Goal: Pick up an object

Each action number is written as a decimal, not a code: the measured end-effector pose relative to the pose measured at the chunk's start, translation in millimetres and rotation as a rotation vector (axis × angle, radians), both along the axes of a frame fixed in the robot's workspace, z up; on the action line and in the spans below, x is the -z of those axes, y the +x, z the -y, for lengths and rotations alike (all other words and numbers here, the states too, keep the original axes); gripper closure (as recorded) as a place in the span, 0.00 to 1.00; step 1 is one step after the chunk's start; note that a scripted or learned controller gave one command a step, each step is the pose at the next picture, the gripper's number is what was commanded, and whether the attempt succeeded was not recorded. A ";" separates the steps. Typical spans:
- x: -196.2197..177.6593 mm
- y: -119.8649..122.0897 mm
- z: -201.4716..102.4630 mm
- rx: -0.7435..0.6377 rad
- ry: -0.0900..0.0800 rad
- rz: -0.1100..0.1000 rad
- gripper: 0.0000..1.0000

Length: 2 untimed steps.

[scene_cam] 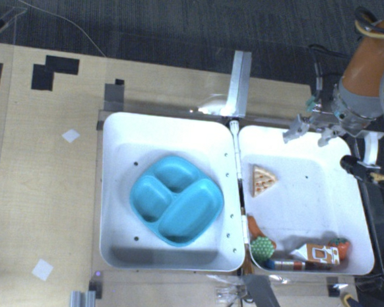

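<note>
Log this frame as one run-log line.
gripper: open, above right bin's far edge | held: nothing | waffle slice: near divider | blue tray: left bin

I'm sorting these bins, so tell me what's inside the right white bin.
The right bin holds a waffle-patterned slice near its left wall, and along its near edge a green ball, an orange piece, and a small carton. Whatever lies under that pile is covered.

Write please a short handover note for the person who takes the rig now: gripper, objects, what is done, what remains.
Gripper: open, holding nothing, above the far edge of the right bin.
Right bin: waffle-patterned wedge near its left wall; green ball, orange packet and other small items along the near wall.
Left bin: blue divided plate.
Done: nothing picked yet.
Left: descend on one object, grasp, lift.
</note>
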State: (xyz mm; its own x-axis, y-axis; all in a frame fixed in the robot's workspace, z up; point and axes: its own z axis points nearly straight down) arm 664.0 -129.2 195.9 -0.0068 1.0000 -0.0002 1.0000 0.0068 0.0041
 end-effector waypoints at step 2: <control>63.4 -36.9 -45.6 -0.053 0.000 -0.002 0.00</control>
